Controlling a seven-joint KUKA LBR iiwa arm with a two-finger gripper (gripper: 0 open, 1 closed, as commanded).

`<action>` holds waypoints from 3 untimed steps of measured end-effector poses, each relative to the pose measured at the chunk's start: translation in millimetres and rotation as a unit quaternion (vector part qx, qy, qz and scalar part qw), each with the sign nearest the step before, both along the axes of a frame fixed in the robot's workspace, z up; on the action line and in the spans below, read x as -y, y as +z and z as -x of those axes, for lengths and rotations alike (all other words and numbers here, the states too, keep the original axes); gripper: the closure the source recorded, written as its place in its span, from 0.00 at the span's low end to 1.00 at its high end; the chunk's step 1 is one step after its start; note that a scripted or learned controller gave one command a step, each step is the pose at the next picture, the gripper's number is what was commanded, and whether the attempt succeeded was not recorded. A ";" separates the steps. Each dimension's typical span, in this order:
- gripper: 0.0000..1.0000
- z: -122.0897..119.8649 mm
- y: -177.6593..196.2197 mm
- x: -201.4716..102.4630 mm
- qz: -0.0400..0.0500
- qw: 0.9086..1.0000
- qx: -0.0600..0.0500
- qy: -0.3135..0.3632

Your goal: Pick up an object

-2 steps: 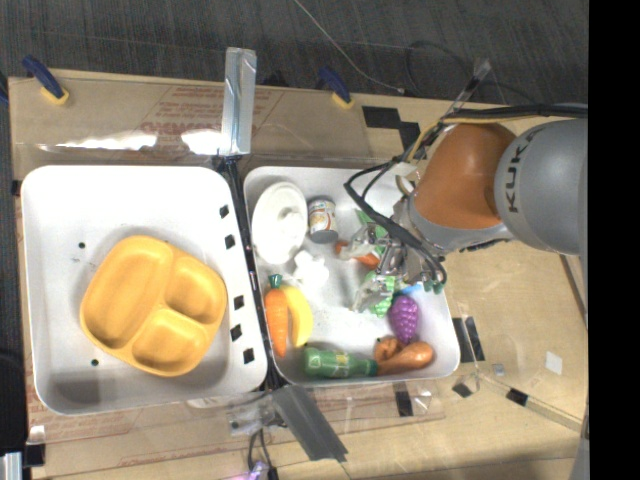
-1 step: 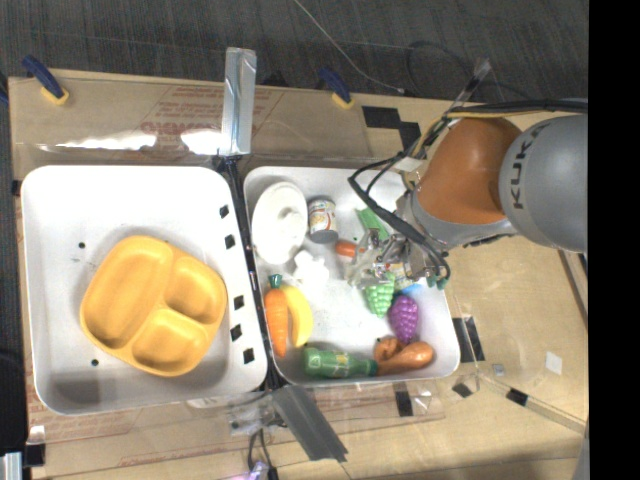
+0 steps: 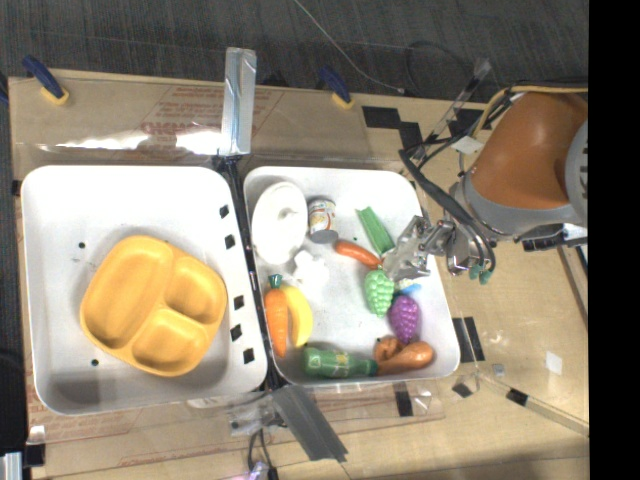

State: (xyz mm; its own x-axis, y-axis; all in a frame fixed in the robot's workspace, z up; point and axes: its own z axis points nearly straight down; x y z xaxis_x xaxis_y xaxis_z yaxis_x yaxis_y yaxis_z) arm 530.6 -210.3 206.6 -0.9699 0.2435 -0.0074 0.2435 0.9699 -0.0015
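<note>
My gripper (image 3: pixel 403 264) hangs over the right side of the right bin (image 3: pixel 400 183), just above a green grape bunch (image 3: pixel 378 292). A purple grape bunch (image 3: pixel 403 316) lies right below it. Nothing shows between the fingers. To the left of the gripper lie a small orange carrot (image 3: pixel 356 253) and a green pod (image 3: pixel 375 229). Also in this bin are a white plate (image 3: pixel 278 219), a small can (image 3: pixel 321 216), a banana (image 3: pixel 297 313) beside a big carrot (image 3: pixel 276 320), a green bottle (image 3: pixel 338 362) and a brown sausage-like toy (image 3: pixel 405 353).
The left bin (image 3: pixel 60 193) holds a yellow divided tray (image 3: pixel 152 302). The arm's orange band (image 3: pixel 525 153) and cables sit over the bench to the right of the bins. Blue clamps and a tape strip stand along the back edge.
</note>
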 end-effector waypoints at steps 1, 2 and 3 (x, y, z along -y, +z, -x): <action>1.00 52.9 -24.6 -0.9 -0.002 0.995 -0.004 -0.100; 1.00 18.9 -84.7 -56.1 -0.003 0.985 -0.005 -0.173; 1.00 -26.0 -64.9 -25.3 -0.001 0.997 -0.001 -0.078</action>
